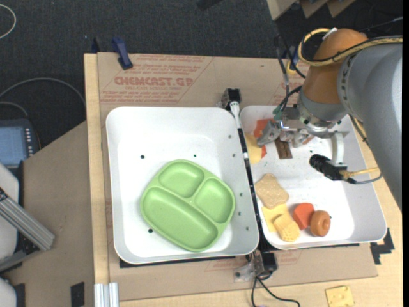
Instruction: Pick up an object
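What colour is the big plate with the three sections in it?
Light green. The divided plate lies in the left white bin, clearest in the camera view.

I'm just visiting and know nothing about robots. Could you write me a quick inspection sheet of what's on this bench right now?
Surface: brown bench bearing two white bins, left bin and right bin.
Job's things: toy foods in the right bin: bread slice, corn cob, orange piece, round brown piece.
Clutter: green divided plate in the left bin.
Grippers: gripper low over the right bin's far end.
Cables: wires at the bench's near edge.
Surroundings: dark carpet.
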{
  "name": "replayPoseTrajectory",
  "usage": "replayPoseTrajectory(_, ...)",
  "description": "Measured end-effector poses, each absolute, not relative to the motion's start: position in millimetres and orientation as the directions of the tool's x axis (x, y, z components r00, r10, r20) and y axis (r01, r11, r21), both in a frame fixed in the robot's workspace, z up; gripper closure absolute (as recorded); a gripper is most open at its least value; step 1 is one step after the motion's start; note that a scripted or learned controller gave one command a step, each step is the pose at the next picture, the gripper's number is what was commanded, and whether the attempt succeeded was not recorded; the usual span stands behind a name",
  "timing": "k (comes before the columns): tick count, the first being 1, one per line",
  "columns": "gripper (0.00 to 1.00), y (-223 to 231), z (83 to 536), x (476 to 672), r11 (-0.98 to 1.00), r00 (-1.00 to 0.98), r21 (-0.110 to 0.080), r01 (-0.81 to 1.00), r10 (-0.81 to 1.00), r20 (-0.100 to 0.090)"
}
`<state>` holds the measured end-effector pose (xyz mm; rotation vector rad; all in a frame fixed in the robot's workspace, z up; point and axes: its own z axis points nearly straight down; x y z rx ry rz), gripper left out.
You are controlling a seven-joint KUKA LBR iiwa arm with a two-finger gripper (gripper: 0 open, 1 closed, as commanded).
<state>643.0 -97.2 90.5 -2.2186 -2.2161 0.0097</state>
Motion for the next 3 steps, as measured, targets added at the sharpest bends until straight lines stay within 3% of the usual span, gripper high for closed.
replayPoseTrajectory(1, 0.00, -97.5, 87.1, 658.5, -0.011, 0.011, -0.053, 0.999, 1.000, 0.004)
replayPoseTrajectory(3, 0.00, -98.3, 85.9, 657.7, -0.011, 0.011, -0.051, 0.999, 1.000, 0.006)
